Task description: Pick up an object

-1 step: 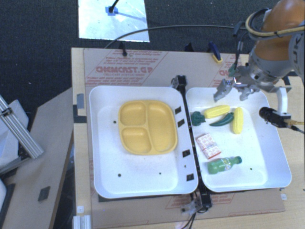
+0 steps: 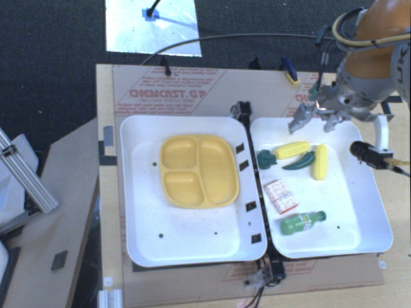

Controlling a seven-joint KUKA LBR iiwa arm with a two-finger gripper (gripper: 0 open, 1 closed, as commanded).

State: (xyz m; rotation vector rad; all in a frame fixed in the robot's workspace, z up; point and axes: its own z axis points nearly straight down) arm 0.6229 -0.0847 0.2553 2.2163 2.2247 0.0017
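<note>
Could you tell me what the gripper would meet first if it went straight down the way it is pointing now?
Probably the right bin floor near its back edge: the open gripper hangs above bare white, just behind the yellow corn. Depth is unclear, so it might clip the corn.

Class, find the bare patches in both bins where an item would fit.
Left bin: bare floor in front of the yellow tray. Right bin: bare strip right of the green bottle. Crowded: corn cobs, pepper, packet.

Both bins (image 2: 148,249) look like smooth, slightly glossy white plastic. The yellow tray (image 2: 196,171) is matt plastic. The green bottle (image 2: 302,222) shines. The worktop (image 2: 192,85) is protective paper over wood.
</note>
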